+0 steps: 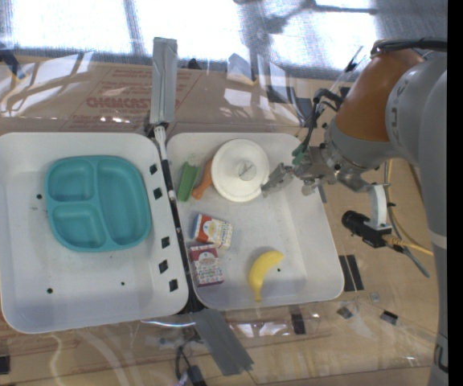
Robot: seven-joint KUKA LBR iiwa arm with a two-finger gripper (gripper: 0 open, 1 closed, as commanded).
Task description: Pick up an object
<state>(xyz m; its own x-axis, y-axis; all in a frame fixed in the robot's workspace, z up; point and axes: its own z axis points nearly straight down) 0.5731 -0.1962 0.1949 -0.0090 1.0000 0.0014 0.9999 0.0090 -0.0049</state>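
We see the gripper (pixel 273 180) just right of the white round lid (pixel 239 170) in the right bin (pixel 321 240), its fingers slightly apart on nothing, the lid lying immediately to its left.

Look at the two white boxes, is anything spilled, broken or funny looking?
Nothing looks spilled or broken. The teal tray lies flat in the left bin. In the right bin, the white lid, banana and two small cartons lie loosely scattered, which seems normal here.
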